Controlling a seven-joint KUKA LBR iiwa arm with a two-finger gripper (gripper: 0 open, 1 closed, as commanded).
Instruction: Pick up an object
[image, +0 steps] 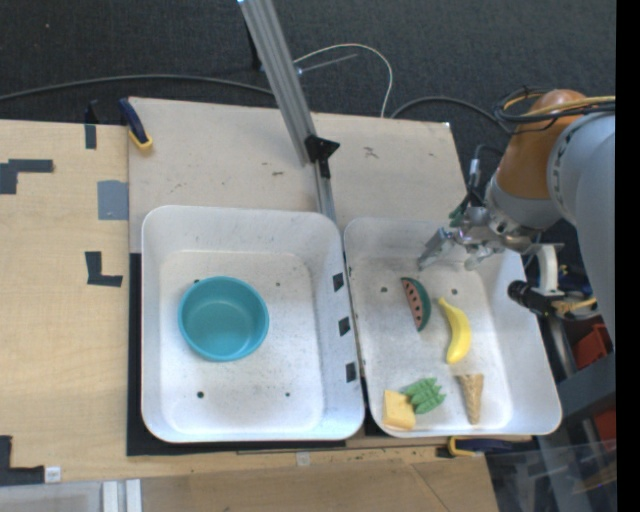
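Observation:
The right bin (520, 400) holds a watermelon slice (415, 301), a yellow banana (456, 330), an ice-cream cone (471, 396), a green leafy toy (426, 394) and a yellow wedge (398, 410). My gripper (457, 246) hangs over the far part of that bin, above and to the right of the watermelon slice. Its fingers (432, 248) are spread apart with nothing between them. A teal bowl (224, 318) sits in the left bin (160, 300).
A slanted metal pole (290, 90) rises from behind the bins. Cables (400, 90) run across the dark floor at the back. A blue-and-yellow clamp (135, 124) sits at the board's far left corner. The grey arm (565, 170) fills the upper right.

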